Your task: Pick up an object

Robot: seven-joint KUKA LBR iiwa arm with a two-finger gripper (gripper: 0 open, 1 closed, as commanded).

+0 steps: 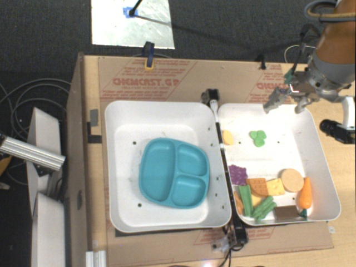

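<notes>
pincer (288,102) open over right bin (322,149); smooth teal 3-section plate (173,172) left.

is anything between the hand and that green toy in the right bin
Nothing visible. The hand hangs open over the right bin's far rim; bare white floor separates it from the green toy.

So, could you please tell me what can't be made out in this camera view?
- Grey arm with orange band: cut off by the top and right edges.
- Two-finger gripper: blurred, finger gap unreadable.
- Dark brown flat item: partly covered by the green bean-shaped toys and the orange carrot.
- Small blue object on the silver sheet: too small to identify.
</notes>
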